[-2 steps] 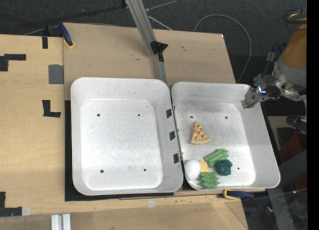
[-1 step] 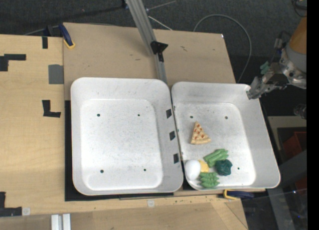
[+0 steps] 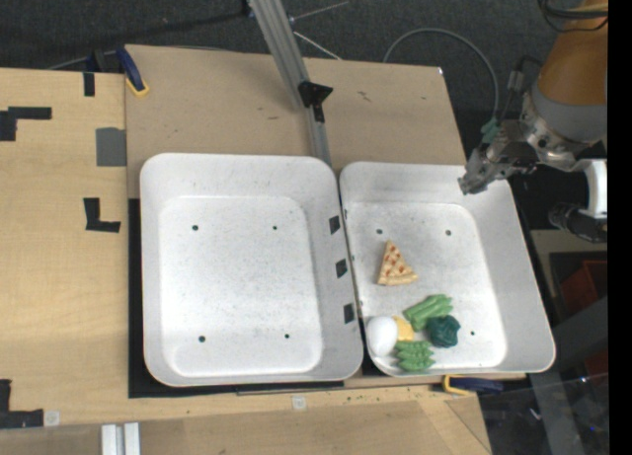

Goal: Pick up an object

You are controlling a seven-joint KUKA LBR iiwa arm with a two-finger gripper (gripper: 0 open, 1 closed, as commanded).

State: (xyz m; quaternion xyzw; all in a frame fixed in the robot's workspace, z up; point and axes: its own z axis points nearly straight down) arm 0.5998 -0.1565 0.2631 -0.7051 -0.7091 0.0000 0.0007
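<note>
A: Your gripper (image 3: 474, 180) hangs over the right bin's (image 3: 513, 246) far right corner; its grip state, I cannot tell.

B: And your objects: tan waffled wedge (image 3: 395, 266) mid-bin; green pieces (image 3: 432, 320) and white egg (image 3: 381, 333) clustered at the near edge.

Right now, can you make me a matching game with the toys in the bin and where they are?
Things:
1. pizza slice
2. white egg
3. dark green ball
4. gripper

Places:
A. over the right bin's far right corner
B. by the bin's near left corner
C. alone, mid-bin, farther back than the other toys
D. rightmost of the toy cluster

Pairs: 1-C, 2-B, 3-D, 4-A
</note>
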